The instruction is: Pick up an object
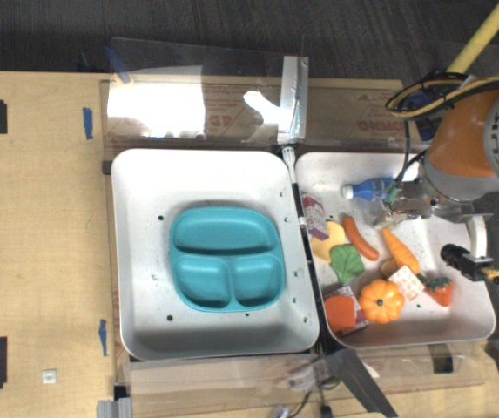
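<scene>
toy carrot [399, 248] just beside pincer [403, 205] (right bin [475, 325])

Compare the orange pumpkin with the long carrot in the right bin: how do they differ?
The pumpkin is round and ribbed; the carrot is long and tapered. The pumpkin sits nearer the bin's front wall; the carrot lies slanted behind it, nearer the arm. Both are orange and lie in the right bin.

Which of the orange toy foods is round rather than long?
The pumpkin, near the front of the right bin: it is squat and ribbed, while the carrot is long and tapered.
</scene>
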{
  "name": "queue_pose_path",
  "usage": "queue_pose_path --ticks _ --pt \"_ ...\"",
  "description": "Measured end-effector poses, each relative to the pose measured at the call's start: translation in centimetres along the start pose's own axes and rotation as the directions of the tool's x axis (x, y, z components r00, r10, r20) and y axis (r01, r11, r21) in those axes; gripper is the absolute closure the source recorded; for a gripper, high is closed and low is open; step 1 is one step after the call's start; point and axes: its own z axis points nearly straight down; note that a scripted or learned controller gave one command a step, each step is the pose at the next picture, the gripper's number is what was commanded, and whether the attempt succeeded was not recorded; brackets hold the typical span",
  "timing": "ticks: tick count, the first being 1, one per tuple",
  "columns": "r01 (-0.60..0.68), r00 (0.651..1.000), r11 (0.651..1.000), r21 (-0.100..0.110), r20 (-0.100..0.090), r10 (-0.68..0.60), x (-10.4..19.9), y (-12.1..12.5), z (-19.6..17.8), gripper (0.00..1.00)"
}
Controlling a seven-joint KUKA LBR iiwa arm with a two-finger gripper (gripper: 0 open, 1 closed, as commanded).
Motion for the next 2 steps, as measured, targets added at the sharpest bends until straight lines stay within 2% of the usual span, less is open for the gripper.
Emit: queue_pose_path --ticks 1,2 --pt "-0.059 0.998 0.998 0.006 0.001 0.059 -4.05 -0.44 1.24 1.0" --pt "-0.059 0.998 0.998 0.007 0.002 0.059 -4.09 -0.49 1.28 0.0"
